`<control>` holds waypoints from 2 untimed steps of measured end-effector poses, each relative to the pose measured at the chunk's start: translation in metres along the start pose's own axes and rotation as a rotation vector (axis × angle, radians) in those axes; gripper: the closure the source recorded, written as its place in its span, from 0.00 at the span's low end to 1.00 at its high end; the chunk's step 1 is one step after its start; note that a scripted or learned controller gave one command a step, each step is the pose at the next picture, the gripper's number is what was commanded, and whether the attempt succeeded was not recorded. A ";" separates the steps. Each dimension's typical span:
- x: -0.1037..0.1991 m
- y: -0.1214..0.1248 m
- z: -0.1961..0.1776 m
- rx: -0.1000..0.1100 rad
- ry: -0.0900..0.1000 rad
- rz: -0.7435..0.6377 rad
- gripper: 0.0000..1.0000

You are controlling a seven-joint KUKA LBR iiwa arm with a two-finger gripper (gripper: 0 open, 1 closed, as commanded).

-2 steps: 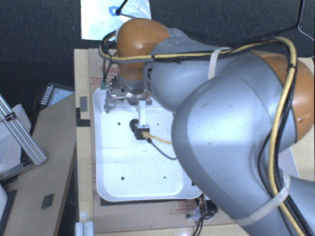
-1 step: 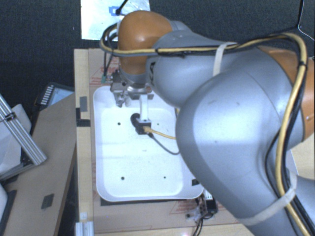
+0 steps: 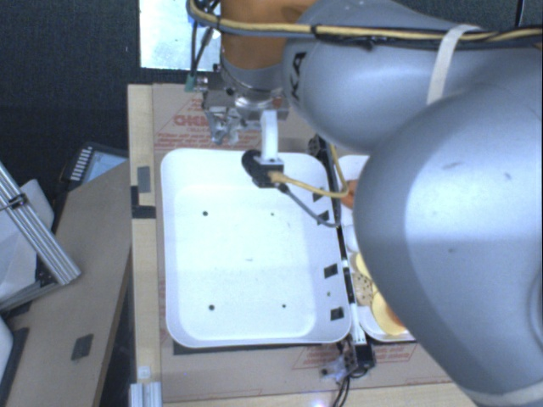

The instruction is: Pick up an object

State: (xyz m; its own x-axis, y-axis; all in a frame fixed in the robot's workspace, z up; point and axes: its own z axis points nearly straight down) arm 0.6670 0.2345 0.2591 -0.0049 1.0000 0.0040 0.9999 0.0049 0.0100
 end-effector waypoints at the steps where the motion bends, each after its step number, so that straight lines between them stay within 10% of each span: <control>1: 0.001 0.004 -0.169 -0.009 0.002 -0.002 1.00; 2: 0.002 -0.061 -0.280 -0.001 0.002 -0.003 1.00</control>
State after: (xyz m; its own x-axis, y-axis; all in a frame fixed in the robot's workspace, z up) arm 0.6035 0.2348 0.5383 -0.0082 0.9999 0.0060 0.9999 0.0081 0.0107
